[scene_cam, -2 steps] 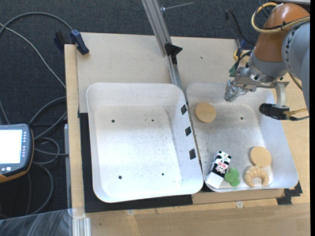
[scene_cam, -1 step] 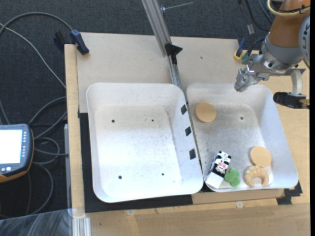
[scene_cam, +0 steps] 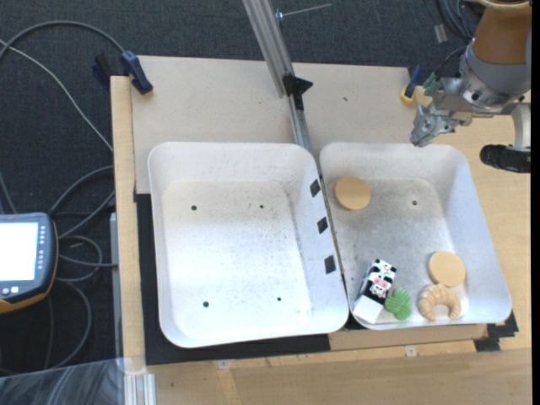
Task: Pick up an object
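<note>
The arm (scene_cam: 498, 36) comes in from the upper right, its orange band high above the wrist, the grey wrist section just below that. The gripper (scene_cam: 424, 133) hangs at the low end, pointing down and to the left. Nothing is seen between its tips; their spread is too small to judge.

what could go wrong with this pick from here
1. The milk carton, green toy and croissant crowd the right bin's near corner, so a grasp there may nudge neighbours or hit the wall.
2. The two flat round cookies lie low and may slip.
3. The gripper hangs over the far rim and may clip it.
</note>
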Controlling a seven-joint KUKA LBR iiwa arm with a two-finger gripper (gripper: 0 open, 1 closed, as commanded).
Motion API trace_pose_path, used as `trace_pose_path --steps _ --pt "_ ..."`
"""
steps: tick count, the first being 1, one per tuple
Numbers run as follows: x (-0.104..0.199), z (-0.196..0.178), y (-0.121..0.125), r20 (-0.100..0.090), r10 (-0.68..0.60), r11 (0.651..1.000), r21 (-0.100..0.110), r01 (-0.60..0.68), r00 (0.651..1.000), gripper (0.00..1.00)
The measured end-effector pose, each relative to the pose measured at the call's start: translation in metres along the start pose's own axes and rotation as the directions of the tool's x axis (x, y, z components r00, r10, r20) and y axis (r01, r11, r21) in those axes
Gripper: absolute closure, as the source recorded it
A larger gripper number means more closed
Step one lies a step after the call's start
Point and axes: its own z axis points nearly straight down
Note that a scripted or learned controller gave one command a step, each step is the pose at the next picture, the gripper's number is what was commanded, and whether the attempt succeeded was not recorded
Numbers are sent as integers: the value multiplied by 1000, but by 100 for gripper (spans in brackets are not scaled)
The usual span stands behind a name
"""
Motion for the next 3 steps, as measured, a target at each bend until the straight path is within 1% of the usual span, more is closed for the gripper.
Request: trace_pose_path --steps 1,2,3 --pt "44 -8 -21 -5 -4 1000 8 4 1000 100" --pt "102 2 -37 -5 -5 1000 11 5 1000 100" --pt "152 13 -56 -5 -5 1000 12 5 1000 100"
